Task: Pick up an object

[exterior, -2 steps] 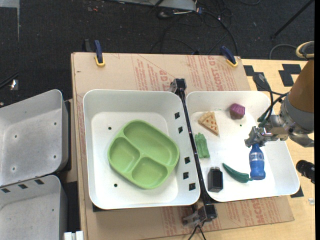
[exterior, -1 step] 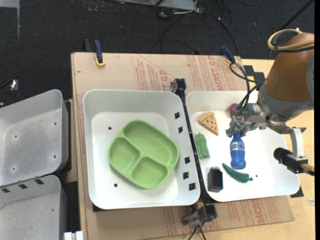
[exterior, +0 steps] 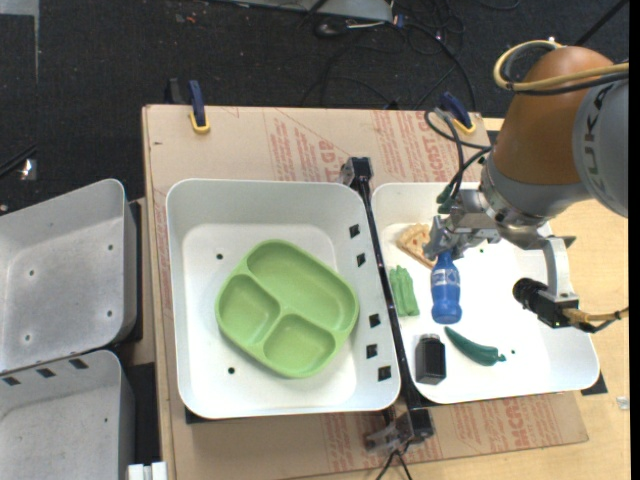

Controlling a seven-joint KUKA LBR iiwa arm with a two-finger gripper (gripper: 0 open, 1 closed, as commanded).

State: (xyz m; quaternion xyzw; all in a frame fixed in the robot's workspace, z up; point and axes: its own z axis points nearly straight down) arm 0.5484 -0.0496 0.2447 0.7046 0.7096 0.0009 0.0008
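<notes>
My end effector (exterior: 452,236) sits low in the right bin (exterior: 560,373), over the blue bottle's (exterior: 445,290) cap; I can't tell its opening or any hold. Risk: it clips the cap and tips the bottle. Crowding it: tan food piece (exterior: 414,238), green strip (exterior: 403,290), black block (exterior: 430,358), dark green pepper (exterior: 474,346). Green divided plate (exterior: 287,308) lies in the left bin (exterior: 190,268).

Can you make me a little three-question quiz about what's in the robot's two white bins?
1. True or false: the green divided plate lies in the left bin.
2. Which thing lies nearest the gripper? A) blue bottle B) black box C) dark green pepper
3. How many compartments does the plate have?

Key: 1 true; 2 A; 3 three.
</notes>
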